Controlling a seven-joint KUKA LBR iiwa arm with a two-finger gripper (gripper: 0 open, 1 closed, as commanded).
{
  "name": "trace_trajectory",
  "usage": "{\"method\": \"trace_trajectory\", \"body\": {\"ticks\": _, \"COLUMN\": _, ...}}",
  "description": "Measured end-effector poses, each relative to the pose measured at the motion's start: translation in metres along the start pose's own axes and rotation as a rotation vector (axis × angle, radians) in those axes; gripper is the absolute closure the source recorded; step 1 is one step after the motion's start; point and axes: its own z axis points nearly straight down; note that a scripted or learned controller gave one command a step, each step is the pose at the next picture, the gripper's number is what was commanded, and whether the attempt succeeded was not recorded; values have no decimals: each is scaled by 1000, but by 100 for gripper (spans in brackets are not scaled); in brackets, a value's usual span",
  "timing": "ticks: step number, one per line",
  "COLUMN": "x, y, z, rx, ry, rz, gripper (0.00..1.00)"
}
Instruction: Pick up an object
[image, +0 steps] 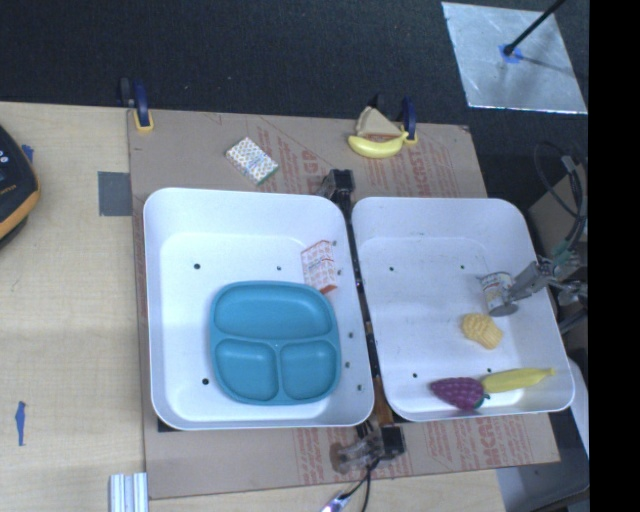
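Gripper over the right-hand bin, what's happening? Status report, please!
Gripper low in right bin, nothing seen between fingers. Yellow corn piece lies just beside it, ungrasped. Nothing in the way.

Reaching in low from the right edge, slanting down and leftward, with the gripper (497, 297) at the tip; little of the arm visible.

In the right bin, a yellow corn piece (482, 330) lies at three o'clock; a purple grape bunch (457, 392) touches a yellow banana (517, 379) at five o'clock.
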Motion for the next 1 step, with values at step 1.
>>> {"method": "trace_trajectory", "body": {"ticks": 1, "x": -6, "y": 52, "z": 110, "rx": 3, "ry": 0, "rz": -3, "gripper": 0}}
